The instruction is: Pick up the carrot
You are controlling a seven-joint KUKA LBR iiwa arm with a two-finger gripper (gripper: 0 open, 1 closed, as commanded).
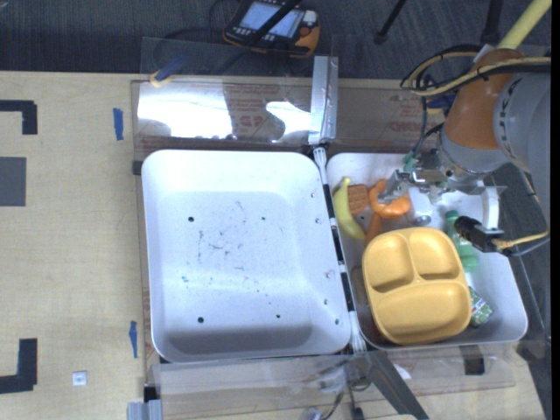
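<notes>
left bin (175, 234): bare white floor with a few scuff marks, so nothing to worry about on that side.

banana (343, 213): lying along the left wall of the right bin (512, 300), just beside the carrot pile. Easy to snag by mistake if the approach drifts left.

brown block (360, 199): some toast-coloured thing wedged between the banana and the carrot, can't really tell what it is.

carrot (390, 201): orange, sitting in the upper part of the right bin, touching or nearly touching the brown piece and right above the tray's back edge. Crowded spot tbh.

yellow tray (416, 283): big divided plate hogging the lower half of that bin. Coming in from above is the only sane option imo.

gripper (411, 178): right over the carrot's upper right end, but can't tell if the claw is open or closed from this angle, and I don't see the carrot between anything.

green stuff (464, 243): tucked near the right wall under cables, well out of the way.

advice: centre on the carrot's fat middle and go straight down.
</notes>
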